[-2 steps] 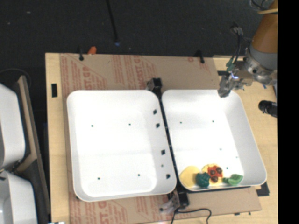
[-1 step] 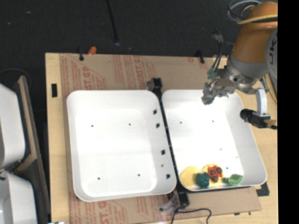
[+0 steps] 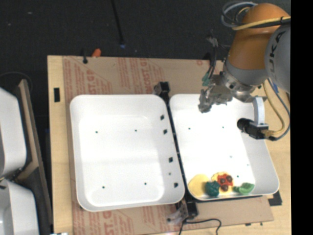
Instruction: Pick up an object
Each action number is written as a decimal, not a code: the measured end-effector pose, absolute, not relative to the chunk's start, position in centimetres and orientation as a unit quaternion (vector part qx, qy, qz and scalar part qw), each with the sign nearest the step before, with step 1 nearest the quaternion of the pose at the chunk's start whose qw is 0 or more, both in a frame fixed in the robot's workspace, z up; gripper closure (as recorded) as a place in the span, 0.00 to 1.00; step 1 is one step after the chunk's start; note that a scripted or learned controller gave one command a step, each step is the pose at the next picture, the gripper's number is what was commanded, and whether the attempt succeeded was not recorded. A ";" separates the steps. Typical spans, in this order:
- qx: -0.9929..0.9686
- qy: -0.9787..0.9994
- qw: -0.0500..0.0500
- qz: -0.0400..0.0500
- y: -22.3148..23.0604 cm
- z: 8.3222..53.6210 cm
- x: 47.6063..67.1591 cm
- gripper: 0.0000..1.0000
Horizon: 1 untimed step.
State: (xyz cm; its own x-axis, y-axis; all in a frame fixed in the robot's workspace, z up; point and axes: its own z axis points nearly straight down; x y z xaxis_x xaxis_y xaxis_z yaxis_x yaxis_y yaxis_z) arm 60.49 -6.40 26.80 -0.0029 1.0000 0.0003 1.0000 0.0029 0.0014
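Small objects lie bunched at the near edge of the right bin point(image 3: 215, 146): a pale yellow flat piece point(image 3: 197, 184), a dark green lump point(image 3: 212, 189), a red piece with dark spots point(image 3: 224, 180) and a light green piece point(image 3: 244, 187). My gripper point(image 3: 205, 103) hangs over the far left corner of the right bin, well away from those objects. Nothing shows between its fingers. The orange-banded wrist point(image 3: 252, 38) rises behind it at the upper right.
The left bin point(image 3: 120, 151) sits beside the right one, with black clips point(image 3: 166, 131) along the seam between them. Both bins rest on a brown board point(image 3: 122, 75). A cable and a black fitting point(image 3: 252, 127) hang over the right bin's right side.
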 end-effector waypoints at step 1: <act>0.706 0.708 0.000 0.001 -1.9 27.2 58.7 1.00</act>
State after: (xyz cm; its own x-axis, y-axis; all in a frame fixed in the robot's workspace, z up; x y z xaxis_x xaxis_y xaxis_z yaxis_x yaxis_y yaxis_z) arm 58.70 -1.88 27.22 -0.0030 1.0000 0.0007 1.0000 0.0030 0.0014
